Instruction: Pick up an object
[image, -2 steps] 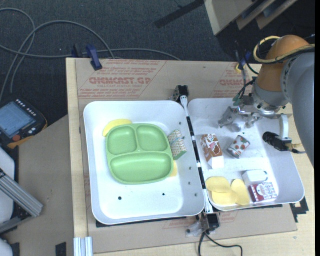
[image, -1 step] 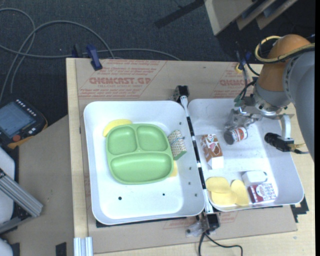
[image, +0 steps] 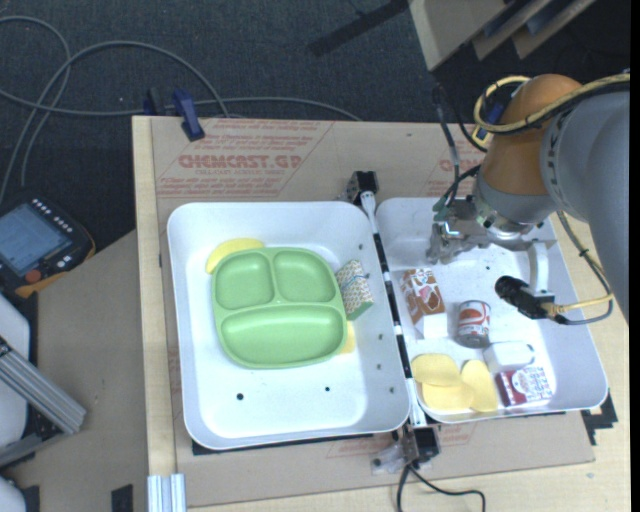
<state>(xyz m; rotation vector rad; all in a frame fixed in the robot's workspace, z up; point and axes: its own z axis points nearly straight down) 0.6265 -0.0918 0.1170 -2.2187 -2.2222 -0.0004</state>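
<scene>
Gripper low over the far end of the right shallow white bin; can't tell from this angle how the jaws are set. Nothing visibly held. Brown-and-white rectangular packet lies just ahead of the tips, small red-and-silver can beyond it. Green three-compartment plastic tray sits well off in the left white bin.

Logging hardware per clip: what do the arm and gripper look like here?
The arm is grey with a rounded orange band above the wrist. Yellow and black cables loop beside the band, and a thin yellow cable runs lower down. The gripper is a small metallic-grey assembly.
</scene>
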